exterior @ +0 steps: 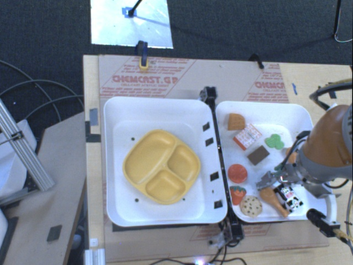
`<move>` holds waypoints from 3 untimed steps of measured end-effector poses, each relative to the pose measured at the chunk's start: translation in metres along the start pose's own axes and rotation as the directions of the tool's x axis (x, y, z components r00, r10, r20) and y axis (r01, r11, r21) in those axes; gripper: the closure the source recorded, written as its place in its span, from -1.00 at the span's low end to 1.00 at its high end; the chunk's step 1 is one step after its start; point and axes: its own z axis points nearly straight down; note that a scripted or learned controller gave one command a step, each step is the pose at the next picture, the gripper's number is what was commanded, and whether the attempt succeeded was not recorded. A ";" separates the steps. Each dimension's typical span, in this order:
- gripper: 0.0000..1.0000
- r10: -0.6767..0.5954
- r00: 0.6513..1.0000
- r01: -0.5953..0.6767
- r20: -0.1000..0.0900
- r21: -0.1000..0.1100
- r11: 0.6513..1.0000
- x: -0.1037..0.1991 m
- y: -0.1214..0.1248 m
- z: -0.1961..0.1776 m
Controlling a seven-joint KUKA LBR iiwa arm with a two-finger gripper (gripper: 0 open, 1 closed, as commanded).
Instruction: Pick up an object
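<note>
Right now the arm is reaching in from three o'clock, its gripper [274, 179] hovering low in the right bin [300, 114], just above an orange cone-shaped toy [274, 200] at roughly five o'clock in that bin (whether anything is pinched, I cannot tell). A yellow divided tray [161, 165] is sitting in the left bin [118, 127].

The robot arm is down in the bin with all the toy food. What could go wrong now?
1. The gripper sits amid crowded pieces: the orange cone-shaped toy, the round tan cookie and the black-and-white block. It might nudge neighbours or grab two.
2. The cone lies tilted near the right white bin's front wall, so it may slip.
</note>
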 end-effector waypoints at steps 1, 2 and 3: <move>1.00 -0.007 1.000 0.007 -0.002 -0.009 1.000 0.004 0.005 -0.012; 1.00 -0.005 1.000 0.005 0.011 -0.014 1.000 0.063 0.004 -0.003; 1.00 -0.003 1.000 0.003 0.009 -0.019 1.000 0.062 0.006 -0.013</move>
